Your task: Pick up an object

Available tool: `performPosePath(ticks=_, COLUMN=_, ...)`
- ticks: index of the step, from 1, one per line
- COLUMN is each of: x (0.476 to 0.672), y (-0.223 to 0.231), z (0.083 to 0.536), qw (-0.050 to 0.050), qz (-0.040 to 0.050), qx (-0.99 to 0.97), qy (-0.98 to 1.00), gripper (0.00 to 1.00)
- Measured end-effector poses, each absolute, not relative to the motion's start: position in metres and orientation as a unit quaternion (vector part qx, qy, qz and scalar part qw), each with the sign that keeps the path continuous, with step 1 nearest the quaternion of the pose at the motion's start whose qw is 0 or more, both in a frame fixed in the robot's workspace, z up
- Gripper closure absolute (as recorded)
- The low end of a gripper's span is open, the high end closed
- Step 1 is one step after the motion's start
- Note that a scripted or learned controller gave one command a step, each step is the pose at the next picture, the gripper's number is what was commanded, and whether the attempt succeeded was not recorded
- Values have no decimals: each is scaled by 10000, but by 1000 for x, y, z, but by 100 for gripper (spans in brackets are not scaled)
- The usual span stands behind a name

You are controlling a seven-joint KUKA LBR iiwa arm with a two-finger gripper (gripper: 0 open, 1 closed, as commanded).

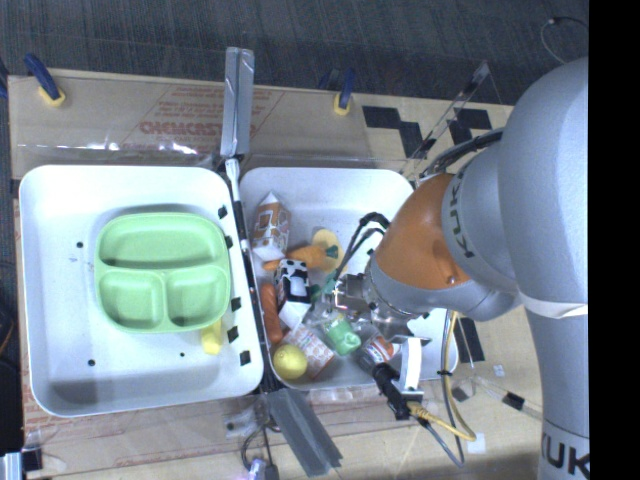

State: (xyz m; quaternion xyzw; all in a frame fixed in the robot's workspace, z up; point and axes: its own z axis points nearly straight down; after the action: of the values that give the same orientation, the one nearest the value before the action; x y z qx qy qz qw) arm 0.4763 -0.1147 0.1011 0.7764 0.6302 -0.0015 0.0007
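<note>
The right bin (330, 183) holds a heap of small objects: a brown-and-white packet (270, 224), an orange-and-yellow toy (318, 252), a black-and-white toy (291, 278), an orange carrot-like piece (268, 308), a yellow ball (289, 361), a green block (343, 336) and a small can (378, 350). The grey arm with its orange band (425, 248) reaches in from the right and hangs low over the heap. My gripper (340, 303) sits among the objects near the green block, its tip mixed in with the clutter.
The left bin (45, 268) carries a green divided tray (162, 268), with a small yellow object (211, 342) by its lower right corner. A grey divider bar (237, 98) stands between the bins. Blue clamps (45, 80) hold the back edge.
</note>
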Motion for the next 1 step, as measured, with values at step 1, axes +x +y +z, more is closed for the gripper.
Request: performPosePath(ticks=1, x=544, y=-21, z=192, qw=-17, qz=-5, qx=7504, qy=6610, gripper=100)
